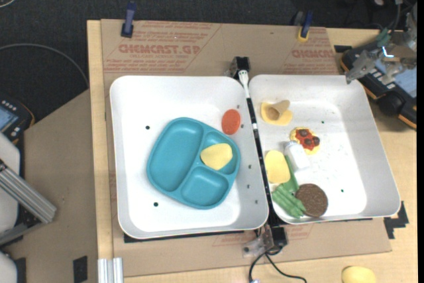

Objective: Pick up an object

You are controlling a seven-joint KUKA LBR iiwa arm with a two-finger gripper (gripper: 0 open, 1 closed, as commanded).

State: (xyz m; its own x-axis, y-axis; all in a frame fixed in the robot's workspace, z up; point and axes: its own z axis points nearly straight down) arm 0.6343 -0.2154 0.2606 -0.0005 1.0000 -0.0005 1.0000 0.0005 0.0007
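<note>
Status: nothing picked yet, as far as I can judge. Every candidate sits in the bins, so the whole grasp is left to do.

My pincer (361,65) is at the upper right of the frame, just outside the top right corner of the right bin (371,162), above the bench rather than over any object. It's small and partly blurred there; I can't tell how far open it is, and I see nothing in it.

Arm pose: coming in from the right edge of the frame, wrist parked clear of both bins, not over a target.

Where the pickable stuff is:
- Left bin (132,142): teal divided plate (182,166) in the middle, yellow lemon-like piece (216,156) in its right compartment, orange-red piece (231,120) on the bin floor just above the plate's upper right.
- Right bin, left side: cone-shaped tan piece (275,111) at the top, small pizza-like piece (305,138) below it, white block (297,157) touching that, yellow piece (277,167) beside it, green item (287,199) and brown round cookie (311,199) at the bottom, crowded together.

My read: the cone piece is nearest and stands apart from its neighbours, so easiest. The bottom cluster risks a bad grasp.
</note>
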